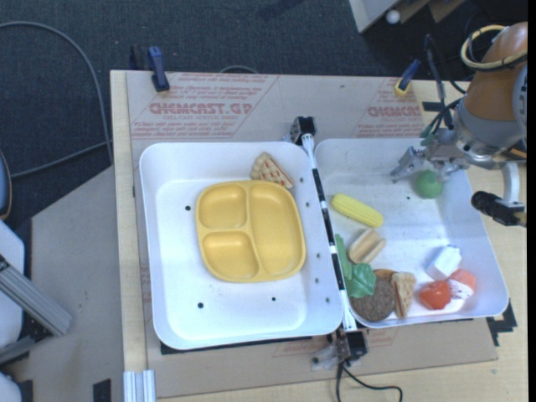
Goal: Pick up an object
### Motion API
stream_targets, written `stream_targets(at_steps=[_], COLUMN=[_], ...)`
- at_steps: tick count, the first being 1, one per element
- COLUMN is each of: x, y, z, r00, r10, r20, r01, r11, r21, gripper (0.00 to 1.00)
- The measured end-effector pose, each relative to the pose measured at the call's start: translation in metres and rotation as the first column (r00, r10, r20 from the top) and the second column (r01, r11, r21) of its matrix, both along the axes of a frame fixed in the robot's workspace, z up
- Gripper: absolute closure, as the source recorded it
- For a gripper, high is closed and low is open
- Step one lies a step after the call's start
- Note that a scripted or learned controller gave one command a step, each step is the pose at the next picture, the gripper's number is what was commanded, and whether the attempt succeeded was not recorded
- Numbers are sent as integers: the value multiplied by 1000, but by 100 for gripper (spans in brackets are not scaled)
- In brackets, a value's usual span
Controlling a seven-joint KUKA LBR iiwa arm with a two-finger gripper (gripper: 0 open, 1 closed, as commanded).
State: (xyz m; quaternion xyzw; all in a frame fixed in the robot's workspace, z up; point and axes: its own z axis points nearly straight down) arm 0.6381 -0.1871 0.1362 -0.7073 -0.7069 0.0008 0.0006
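Yellow plate (249, 229) sits in the left bin (159, 249); right of it, corn (358, 210), bread and other toy food lie in the right bin (490, 266). Farther right, the tool (429, 167) hangs directly over a green ball (429, 185). Cannot tell whether the tool grips it; pick judged unconfirmed, lift remaining.

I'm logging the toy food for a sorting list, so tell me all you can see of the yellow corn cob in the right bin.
The corn cob is a small yellow toy, plastic-looking, with a bumpy kernel texture and rounded ends. It lies flat on the floor of the right bin, near the wall shared with the left bin, slanting down toward the right. It looks whole. Nothing appears to touch it; the hot dog bun lies just below, apart.
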Motion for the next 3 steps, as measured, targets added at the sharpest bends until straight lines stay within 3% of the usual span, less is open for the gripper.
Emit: stream_targets(at_steps=[1, 2, 3], x=[1, 29, 31], y=[-26, 31, 31], z=[-51, -51, -39], r00=[1000, 1000, 1000], r10=[3, 2, 3], r20=[3, 5, 10], r01=[-3, -2, -3], r11=[1000, 1000, 1000], r21=[4, -1, -3], gripper=[0, 0, 100])
